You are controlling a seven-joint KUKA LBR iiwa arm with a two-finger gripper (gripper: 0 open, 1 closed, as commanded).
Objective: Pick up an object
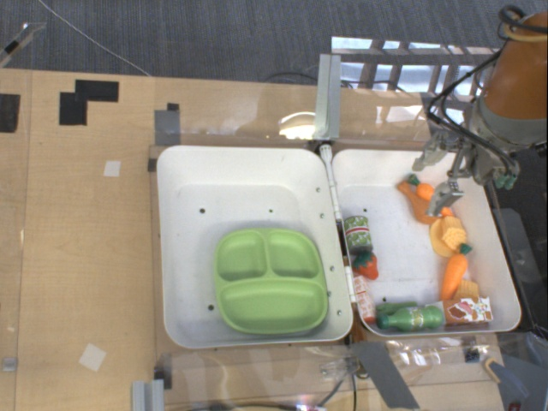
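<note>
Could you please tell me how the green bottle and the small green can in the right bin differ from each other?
The green bottle lies along the right bin's front wall, while the small can sits against the divider, farther back. The bottle is longer than the can. The bottle is solid green with a darker cap end; the can carries a green and white label. The bottle touches a red and white carton; the can has a red strawberry near it. Both are in the same bin.

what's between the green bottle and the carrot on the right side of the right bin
The red-and-white carton lies between the green bottle and the carrot, in the camera view.
</note>
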